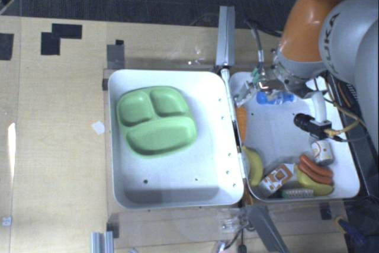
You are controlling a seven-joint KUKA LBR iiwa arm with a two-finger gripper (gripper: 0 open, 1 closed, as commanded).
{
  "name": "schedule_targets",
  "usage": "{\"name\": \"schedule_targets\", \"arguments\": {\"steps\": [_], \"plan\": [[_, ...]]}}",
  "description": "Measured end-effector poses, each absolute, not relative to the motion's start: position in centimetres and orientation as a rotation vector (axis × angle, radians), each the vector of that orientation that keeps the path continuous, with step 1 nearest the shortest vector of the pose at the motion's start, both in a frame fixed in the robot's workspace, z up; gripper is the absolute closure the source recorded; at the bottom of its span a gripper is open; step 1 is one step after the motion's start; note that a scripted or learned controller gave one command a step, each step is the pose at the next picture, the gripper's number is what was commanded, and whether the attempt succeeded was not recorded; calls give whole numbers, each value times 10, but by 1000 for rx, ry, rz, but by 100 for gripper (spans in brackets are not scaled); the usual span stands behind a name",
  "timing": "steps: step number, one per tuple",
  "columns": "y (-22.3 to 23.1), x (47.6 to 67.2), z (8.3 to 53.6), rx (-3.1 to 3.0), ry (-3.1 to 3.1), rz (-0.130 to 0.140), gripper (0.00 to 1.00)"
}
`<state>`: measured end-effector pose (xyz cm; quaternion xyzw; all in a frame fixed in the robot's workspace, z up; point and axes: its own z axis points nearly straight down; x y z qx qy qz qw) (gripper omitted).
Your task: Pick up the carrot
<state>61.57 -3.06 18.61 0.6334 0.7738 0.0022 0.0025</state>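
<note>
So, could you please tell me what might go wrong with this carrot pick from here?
The carrot lies tight against the right bin's left wall, so the end effector may strike the wall or get no purchase. The banana lies just beyond the carrot's end along the same wall and could be nudged or taken by mistake.
</note>
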Motion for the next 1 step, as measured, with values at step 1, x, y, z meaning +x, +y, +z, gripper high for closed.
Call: {"name": "schedule_targets", "arguments": {"steps": [1], "plan": [[-26, 583, 185, 1808, 2564, 5, 0]]}}
